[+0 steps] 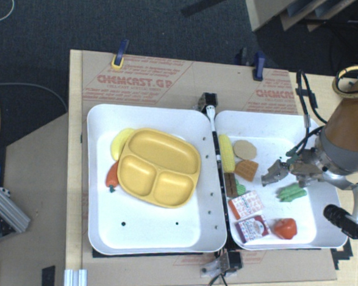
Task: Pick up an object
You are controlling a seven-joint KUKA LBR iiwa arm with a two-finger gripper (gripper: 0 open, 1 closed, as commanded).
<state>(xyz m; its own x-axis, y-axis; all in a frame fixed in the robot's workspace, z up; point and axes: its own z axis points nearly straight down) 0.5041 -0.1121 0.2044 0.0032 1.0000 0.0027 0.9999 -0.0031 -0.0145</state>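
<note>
Objects for picking are lying in the right bin (326,134): a corn cob (226,152), a tan round piece (245,149), a brown block (247,170), a green pod (292,192), two snack packets (249,216) and a red pepper (285,227). Camera view: the hand (276,171) is hovering with fingers parted and nothing between them, just beside the brown block and near the pod. The left bin (98,164) is carrying a yellow divided tray (159,167). Judged risk: crowded neighbours could be nudged aside, or the fingers could be closing on nothing.
</note>
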